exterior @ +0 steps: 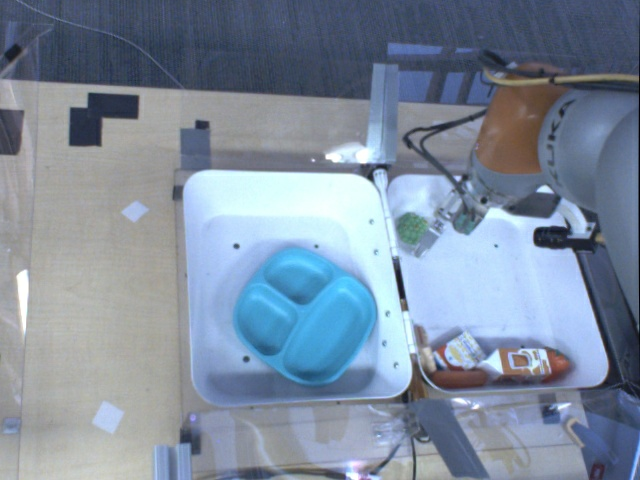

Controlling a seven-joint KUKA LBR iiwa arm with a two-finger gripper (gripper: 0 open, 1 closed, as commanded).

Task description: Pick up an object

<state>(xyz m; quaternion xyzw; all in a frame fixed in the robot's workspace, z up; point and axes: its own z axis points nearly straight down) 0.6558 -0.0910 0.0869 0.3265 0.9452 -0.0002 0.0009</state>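
Gripper [432, 230] low in right white bin [520, 298], beside small green round object [411, 228]; open or clenched: cannot tell. Centre over object before closing; avoid bin wall.

Grey robot arm [590, 143], rounded casing, dark "KU" lettering on shell. Wide orange band [515, 118] above wrist. Black cables [440, 133] looping beside wrist, yellowish cable along top. Small metallic gripper [447, 218] with pale green-tinted parts.

Part of "KUKA" lettering on the grey arm [585, 138], nothing else legible
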